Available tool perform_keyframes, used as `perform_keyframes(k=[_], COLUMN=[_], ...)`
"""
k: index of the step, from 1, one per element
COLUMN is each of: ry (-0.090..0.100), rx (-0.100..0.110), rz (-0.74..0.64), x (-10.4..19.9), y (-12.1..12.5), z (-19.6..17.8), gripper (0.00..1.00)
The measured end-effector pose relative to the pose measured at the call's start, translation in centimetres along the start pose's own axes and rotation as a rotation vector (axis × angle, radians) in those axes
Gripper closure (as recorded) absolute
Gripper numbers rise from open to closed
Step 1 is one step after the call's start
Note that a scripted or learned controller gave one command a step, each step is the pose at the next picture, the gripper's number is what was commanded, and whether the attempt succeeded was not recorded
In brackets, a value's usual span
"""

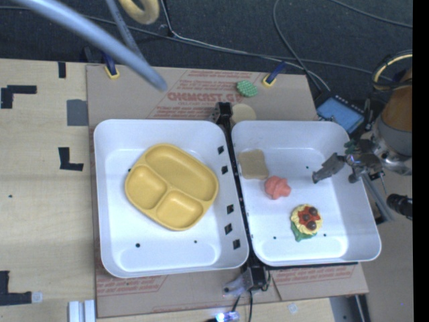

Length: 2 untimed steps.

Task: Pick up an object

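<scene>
The right bin (355,247) holds three small objects: a flat tan piece (253,164) near its left wall, a pink-red lump (277,187) in the middle, and a yellow-green piece with red spots (305,221) toward the front. My gripper (334,178) hangs over the right side of this bin, open, with nothing between its fingers. One dark finger (326,168) reaches left toward the lump and stops a little short of it. The arm's orange band (397,110) is at the right edge.
The left bin (114,247) carries a yellow divided plate (171,186). Behind the bins, a green patterned piece (247,88) and a tan disc (243,112) lie on the cardboard. A black divider (234,200) runs between the bins. Cables cross the dark floor behind.
</scene>
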<state>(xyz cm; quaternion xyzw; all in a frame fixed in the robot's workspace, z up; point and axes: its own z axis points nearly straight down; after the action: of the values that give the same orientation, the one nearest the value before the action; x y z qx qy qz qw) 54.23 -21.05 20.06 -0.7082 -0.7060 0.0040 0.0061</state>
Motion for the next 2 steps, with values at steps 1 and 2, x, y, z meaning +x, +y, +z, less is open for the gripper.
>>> perform_keyframes(k=[1, 2], ry=[-0.003, -0.003], rx=[-0.013, -0.010], rz=[-0.004, -0.004], x=[0.0, 0.3], y=[0.3, 0.0], z=[-0.8, 3.6], gripper=[0.00, 0.00])
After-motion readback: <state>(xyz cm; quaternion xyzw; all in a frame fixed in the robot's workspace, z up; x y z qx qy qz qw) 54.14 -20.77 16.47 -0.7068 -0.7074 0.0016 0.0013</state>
